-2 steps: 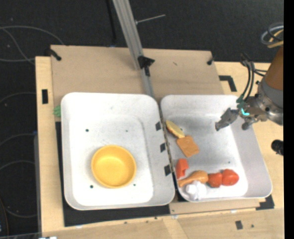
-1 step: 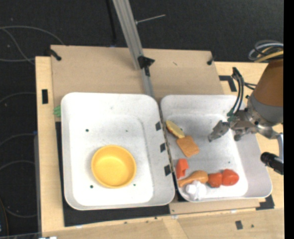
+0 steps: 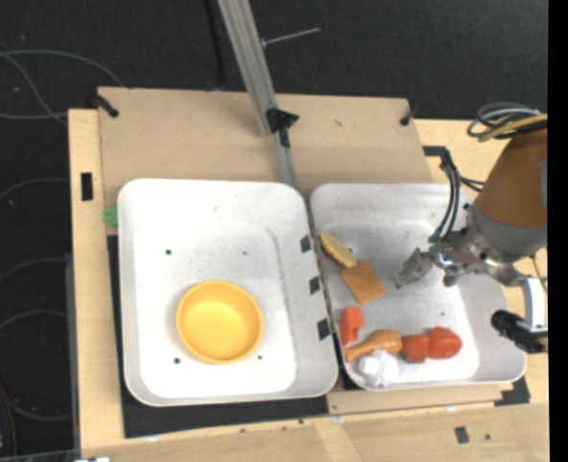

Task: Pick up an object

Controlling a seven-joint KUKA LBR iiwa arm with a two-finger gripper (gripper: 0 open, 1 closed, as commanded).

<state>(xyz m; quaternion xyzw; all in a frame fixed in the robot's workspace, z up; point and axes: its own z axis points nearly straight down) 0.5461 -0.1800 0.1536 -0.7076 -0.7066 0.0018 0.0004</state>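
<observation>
Bins sit side by side on the bench: the left bin (image 3: 168,229) holds a yellow bowl (image 3: 219,320) toward its near side, while the right bin (image 3: 380,205) holds the small items. Over the right bin's right part hangs the gripper (image 3: 421,266), on the grey arm with its orange band (image 3: 515,186); whether it is wide or narrow cannot be told, and nothing shows between its tips. Left of it lie a tan block (image 3: 363,282) and a yellow piece (image 3: 338,250). Nearer lie a red tomato-like object (image 3: 436,345), an orange piece (image 3: 350,323) and a white crumpled item (image 3: 378,366).
</observation>
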